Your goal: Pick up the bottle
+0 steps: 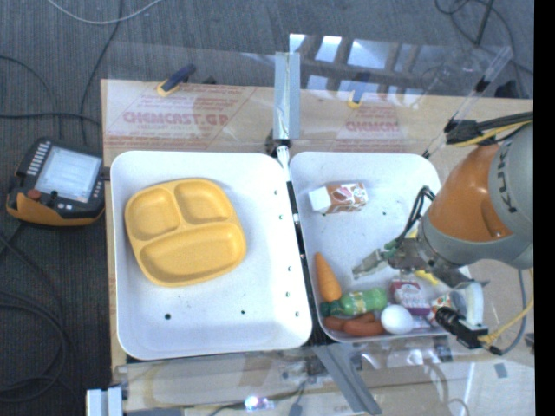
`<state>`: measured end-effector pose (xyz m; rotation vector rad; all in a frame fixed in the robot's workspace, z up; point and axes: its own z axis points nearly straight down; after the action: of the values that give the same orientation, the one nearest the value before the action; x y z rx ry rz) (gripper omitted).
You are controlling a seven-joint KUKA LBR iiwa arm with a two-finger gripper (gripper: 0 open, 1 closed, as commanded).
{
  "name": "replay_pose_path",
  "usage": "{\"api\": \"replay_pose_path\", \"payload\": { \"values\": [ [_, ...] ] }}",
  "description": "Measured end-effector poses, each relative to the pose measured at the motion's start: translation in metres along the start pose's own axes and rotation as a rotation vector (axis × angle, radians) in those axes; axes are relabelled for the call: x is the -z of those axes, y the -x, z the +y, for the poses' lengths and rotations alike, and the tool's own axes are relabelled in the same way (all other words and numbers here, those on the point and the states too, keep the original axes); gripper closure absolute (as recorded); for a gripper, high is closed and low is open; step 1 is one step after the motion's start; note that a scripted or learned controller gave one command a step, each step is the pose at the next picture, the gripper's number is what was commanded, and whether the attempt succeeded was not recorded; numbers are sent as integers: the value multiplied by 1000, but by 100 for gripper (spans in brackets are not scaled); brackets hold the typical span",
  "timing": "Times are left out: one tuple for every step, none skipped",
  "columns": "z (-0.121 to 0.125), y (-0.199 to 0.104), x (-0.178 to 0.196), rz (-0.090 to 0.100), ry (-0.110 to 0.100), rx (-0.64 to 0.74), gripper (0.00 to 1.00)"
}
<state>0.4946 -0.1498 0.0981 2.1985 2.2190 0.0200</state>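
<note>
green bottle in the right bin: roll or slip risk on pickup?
Green bottle lies on its side, so it would probably roll if nudged. It looks glossy, likely slippery. Carrot and egg crowd it, so they may shift.

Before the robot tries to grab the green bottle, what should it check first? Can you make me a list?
1. Bottle in sight, lying in the right bin near the front wall: ok.
2. Gripper above the bottle: not ok, it sits a little behind it.
3. Room around the bottle: not ok, the carrot, the egg and the sausages crowd it.
4. Anything caught between the fingers: cannot tell.
5. Arm away from the small carton: ok.
6. Yellow tray out of the way in the left bin: ok.
</note>
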Motion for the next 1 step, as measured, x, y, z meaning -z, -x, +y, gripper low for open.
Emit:
{"api": "replay_pose_path", "payload": {
  "values": [
    [-5, -13, -7, -9, -3, 256, 0]
  ]
}}
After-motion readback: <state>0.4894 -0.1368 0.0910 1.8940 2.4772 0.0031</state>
